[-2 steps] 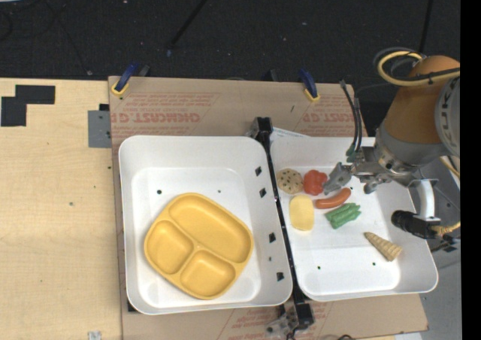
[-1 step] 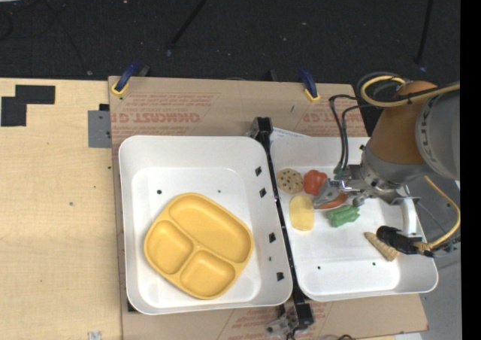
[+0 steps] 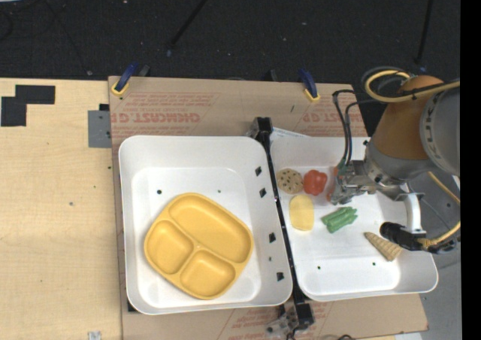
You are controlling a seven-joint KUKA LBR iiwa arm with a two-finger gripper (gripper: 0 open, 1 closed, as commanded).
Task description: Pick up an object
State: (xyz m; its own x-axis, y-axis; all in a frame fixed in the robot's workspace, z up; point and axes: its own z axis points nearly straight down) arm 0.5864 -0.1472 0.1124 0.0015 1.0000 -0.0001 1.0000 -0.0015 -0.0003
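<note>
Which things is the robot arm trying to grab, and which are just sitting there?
For the job: gripper, red toy, cookie, yellow piece, green toy, cone.

Lying about: yellow divided tray, left bin, blue clamps.

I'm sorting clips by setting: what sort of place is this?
Most likely a robotics lab test bench. A cardboard sheet is clamped to the bench under two white bins, toy food such as a cookie lies in the right bin, and cables trail across dark floor.
</note>
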